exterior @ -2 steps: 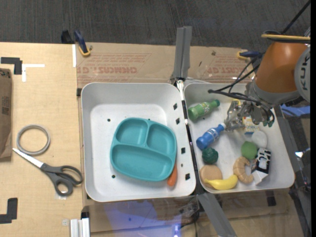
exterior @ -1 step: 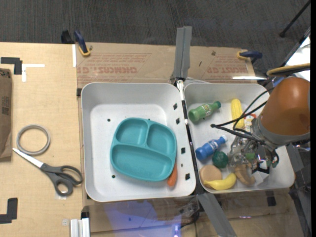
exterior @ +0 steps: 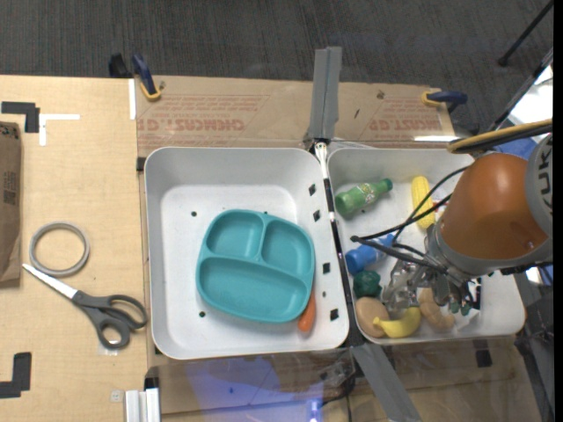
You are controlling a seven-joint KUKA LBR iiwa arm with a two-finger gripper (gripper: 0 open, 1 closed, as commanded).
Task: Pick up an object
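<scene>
While the end effector hangs low in the right bin, its grip unreadable, a banana lies just beside it near the front wall, long axis left to right, beside a green bottle pointing right.

Teal divided plate and orange carrot in white left bin; green bottle, yellow corn, blue toy, yellow banana in white right bin. Grey-handled scissors on tan bench.
</scene>
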